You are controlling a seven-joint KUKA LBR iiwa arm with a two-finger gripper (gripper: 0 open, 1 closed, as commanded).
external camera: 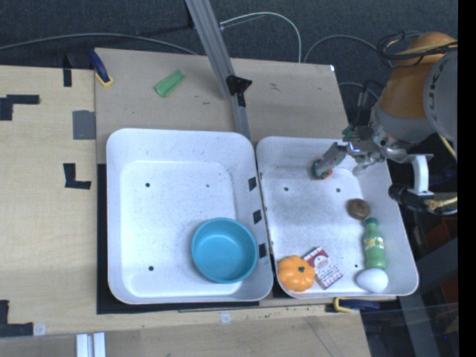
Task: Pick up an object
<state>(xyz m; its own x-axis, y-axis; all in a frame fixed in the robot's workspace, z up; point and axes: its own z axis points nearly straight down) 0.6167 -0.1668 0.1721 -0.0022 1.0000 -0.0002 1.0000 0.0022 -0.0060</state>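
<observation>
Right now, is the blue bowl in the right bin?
No. The blue bowl sits in the left bin, at its near right corner; the right bin holds the pumpkin, bottle and other small items.

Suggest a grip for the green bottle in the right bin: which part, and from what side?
The green bottle lies flat near the right bin's right wall, its long axis running along that wall, with a white egg-like object close at one end and a brown object at the other. Probably best: descend from above and close across its mid-body, fingers on its left and right flanks, though the wall side looks tight.
</observation>
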